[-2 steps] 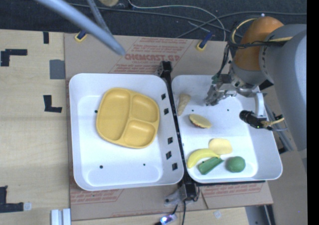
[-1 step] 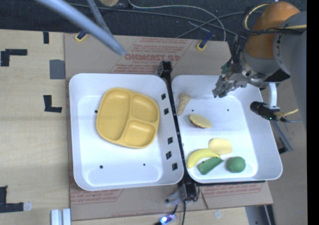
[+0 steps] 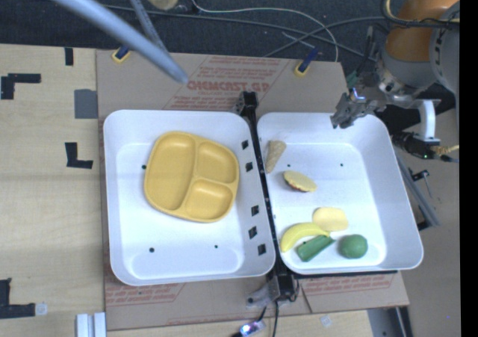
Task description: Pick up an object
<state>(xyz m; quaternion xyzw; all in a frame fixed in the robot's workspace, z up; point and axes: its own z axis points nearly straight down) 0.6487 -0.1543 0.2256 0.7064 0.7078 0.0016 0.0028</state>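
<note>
The right bin holds several small food items: a tan wedge near its left wall, a flat round piece, a pale yellow piece, a banana, a green stick and a green lime. My gripper hangs over the bin's far right corner, well away from all of them, with nothing visible between its fingers. The grey and orange arm rises behind it at the upper right.
The left bin bears a yellow divided plate. A black divider runs between the bins. Cables trail across the dark background behind the bench, and a grey pole slants across the top left.
</note>
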